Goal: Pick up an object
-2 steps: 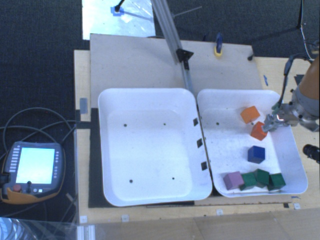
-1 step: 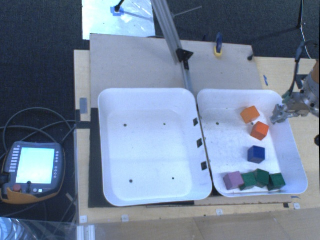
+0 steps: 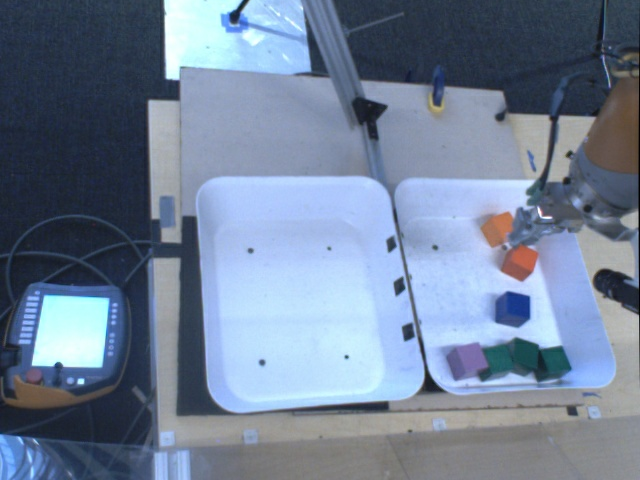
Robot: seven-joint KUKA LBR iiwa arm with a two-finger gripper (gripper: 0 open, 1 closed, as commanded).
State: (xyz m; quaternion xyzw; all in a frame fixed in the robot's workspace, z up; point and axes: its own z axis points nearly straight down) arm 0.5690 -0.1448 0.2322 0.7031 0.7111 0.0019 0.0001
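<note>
nearest the lens, small green blocks [image 3: 525, 357] and a mauve cube [image 3: 465, 360] lined the right white bin's [image 3: 598, 353] front wall. farther back, the claw [image 3: 527, 226] sat low between two orange cubes [image 3: 497, 230] [image 3: 519, 262]; its finger state could not be told. likely the reaching step, with closing on one cube next.

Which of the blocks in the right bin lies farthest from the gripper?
The purple block, at the left end of the row along the near wall of the right bin. The gripper is up between the two orange blocks.
</note>
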